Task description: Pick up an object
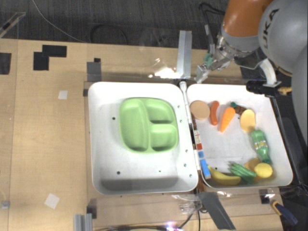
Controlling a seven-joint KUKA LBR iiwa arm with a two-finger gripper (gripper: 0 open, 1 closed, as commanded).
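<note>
The right bin (pixel 240 143) holds toy food: a tan round bun (pixel 199 110), a red sausage (pixel 214 112), an orange carrot (pixel 226 119), a yellow pear-shaped piece (pixel 247 120), a green bottle (pixel 260 144), a lemon (pixel 263 170), a green leafy piece (pixel 243 172) and a banana (pixel 224 177). My gripper (pixel 208 67) hangs above the far left corner of that bin, over its back rim and apart from all the food. I see nothing between its fingers.
The left bin (pixel 103 167) carries a green divided tray (pixel 147 124). A metal post (pixel 184 52) stands behind the seam between the bins. The grey arm with its orange band (pixel 245 8) comes in from the upper right.
</note>
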